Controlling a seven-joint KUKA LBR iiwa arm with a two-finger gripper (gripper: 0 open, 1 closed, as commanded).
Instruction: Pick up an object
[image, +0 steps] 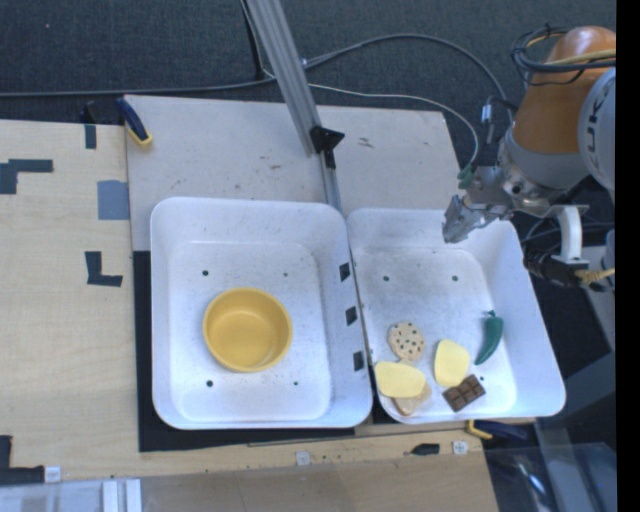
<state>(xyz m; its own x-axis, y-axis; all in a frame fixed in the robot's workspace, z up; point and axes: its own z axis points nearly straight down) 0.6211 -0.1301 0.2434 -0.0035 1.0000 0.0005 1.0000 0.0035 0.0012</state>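
Several light toy foods (405, 341) crowd the right bin's (530, 330) front edge; pincer (456, 228) state unclear; cookie's flat, pinch its rim.

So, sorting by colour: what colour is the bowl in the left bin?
Yellow round bowl, clearest in the camera view.

pincer (455, 228) hangs over the right bin's (530, 300) far edge; yellow bowl (247, 328) sits in the left bin (180, 230).

Both bins, the left bin (170, 300) and the right bin (520, 300), are white with dark specks, and the bowl (247, 328) is plain yellow. The cookie (406, 340) is tan with dark dots, beside two pale yellow pieces (451, 362) (399, 379), a brown chocolate block (463, 393) and a green pepper (489, 337). The arm (560, 105) is grey with an orange band, and the counter (60, 300) is light wood with grey tape marks.
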